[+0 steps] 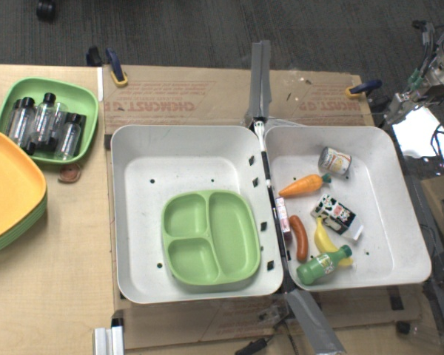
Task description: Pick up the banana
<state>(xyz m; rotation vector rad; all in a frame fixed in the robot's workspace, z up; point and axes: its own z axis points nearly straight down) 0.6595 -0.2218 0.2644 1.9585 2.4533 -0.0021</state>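
Note:
The banana [324, 239] is small and yellow and lies in the right bin [388, 198], near its front. Its upper end is tucked under a black-and-white carton [335, 214], and its lower end touches a green bottle [322, 266] with a yellow cap.
Also in the right bin are a carrot [303, 186], a red sausage [299, 237] and a small can [334, 160]. The left bin [133, 198] holds a green divided tray [210, 237]. On the bench at left stand orange plates [11, 194] and a green dish of bottles [48, 120].

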